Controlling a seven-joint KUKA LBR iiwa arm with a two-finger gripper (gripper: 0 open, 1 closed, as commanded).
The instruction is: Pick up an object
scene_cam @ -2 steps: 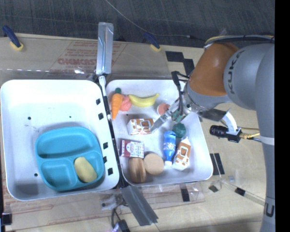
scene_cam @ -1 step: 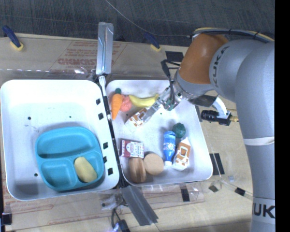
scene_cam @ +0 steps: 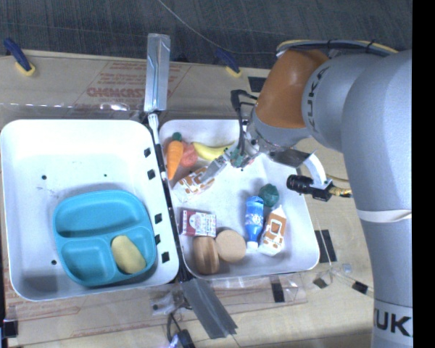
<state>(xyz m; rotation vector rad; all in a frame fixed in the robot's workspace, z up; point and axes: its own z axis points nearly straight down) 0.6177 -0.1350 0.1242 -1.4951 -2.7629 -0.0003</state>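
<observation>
Smooth, glossy white plastic for both bins (scene_cam: 29, 151). Blue divided tray (scene_cam: 94, 223): matt plastic. Glossy plastic on carrot (scene_cam: 174, 155), banana (scene_cam: 209, 151), potato (scene_cam: 128, 254). Printed card on small carton (scene_cam: 197, 223). Shiny blue bottle (scene_cam: 254, 219). Satin grey arm (scene_cam: 362, 100), glossy orange band (scene_cam: 290, 85). Brown cardboard under bench (scene_cam: 116, 78). Brushed metal strip (scene_cam: 156, 71).

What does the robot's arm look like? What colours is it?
The arm is big, round and smooth, mostly light grey. It has a shiny orange band above the wrist. White letters spelling part of the name KUKA sit on the orange band, and dark ones lower down on the grey. Thin dark cables run by the wrist, and a small black and white part sticks out there. The gripper looks metal grey.
</observation>
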